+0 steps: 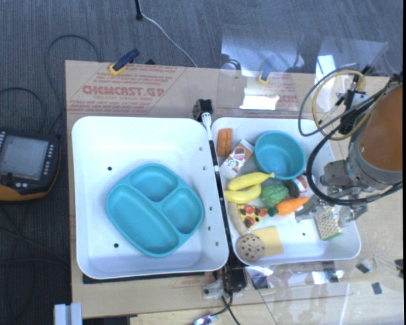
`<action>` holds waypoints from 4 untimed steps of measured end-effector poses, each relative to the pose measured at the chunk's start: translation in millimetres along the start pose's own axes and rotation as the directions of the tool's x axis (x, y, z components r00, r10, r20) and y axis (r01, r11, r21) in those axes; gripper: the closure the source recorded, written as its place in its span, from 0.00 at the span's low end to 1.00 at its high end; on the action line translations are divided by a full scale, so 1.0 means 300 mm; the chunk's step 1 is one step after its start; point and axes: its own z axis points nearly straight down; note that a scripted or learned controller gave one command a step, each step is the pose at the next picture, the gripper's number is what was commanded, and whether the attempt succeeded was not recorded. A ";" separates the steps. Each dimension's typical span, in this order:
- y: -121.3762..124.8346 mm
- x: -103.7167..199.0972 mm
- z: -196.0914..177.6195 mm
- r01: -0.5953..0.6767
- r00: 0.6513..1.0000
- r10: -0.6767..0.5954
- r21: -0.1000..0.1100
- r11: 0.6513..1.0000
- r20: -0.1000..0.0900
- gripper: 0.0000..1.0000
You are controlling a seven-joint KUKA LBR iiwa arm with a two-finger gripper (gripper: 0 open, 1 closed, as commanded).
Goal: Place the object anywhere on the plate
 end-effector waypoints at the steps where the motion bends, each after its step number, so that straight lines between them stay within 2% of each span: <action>1: -0.005 -0.006 -0.030 -0.002 1.000 0.002 0.002 1.000 0.003 1.00; 2: 0.011 -0.223 -0.024 -0.054 0.999 0.054 0.000 0.999 -0.001 1.00; 3: 0.068 -0.402 -0.015 -0.345 0.938 0.345 0.001 0.938 -0.002 1.00; 4: 0.006 -0.697 0.089 -0.690 0.724 0.690 0.000 0.724 -0.003 1.00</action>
